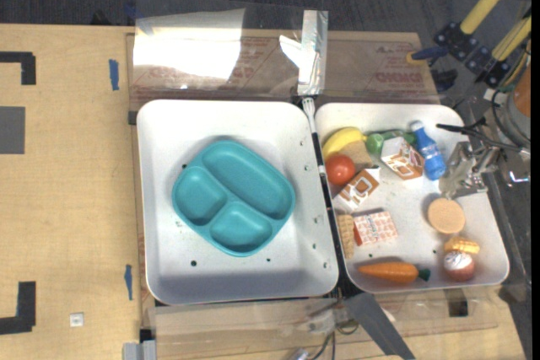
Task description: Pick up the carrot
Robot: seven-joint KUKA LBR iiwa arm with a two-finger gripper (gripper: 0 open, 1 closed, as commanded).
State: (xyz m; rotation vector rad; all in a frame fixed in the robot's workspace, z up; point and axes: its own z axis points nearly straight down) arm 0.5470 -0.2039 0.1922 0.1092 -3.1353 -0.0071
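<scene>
Closest to the camera is the carrot (390,271), lying flat along the near edge of the right bin (498,232), orange body pointing left and its green stub to the right. Just past its green end, in the near right corner, sits a small red and white item (459,264) with something yellow (463,247) touching its far side. Beyond those is a round tan disc (445,215), on its own patch of white.

Over by the bin's left edge there's a waffle-looking piece (345,235) right beside a pink patterned packet (375,227). Further back along that edge: a red tomato (341,170), a small carton (360,188) next to it, and a banana (343,139) near the far left corner. A blue bottle (429,153) lies towards the far edge with another little carton (402,160) beside it.

The gripper (466,171) is at the right edge of that bin, well apart from the carrot and nothing pinched in it; honestly can't tell whether it's spread or closed, it's just a metallic tangle.

Left bin (160,249) has a teal divided plate (233,195) sitting in the middle.
</scene>
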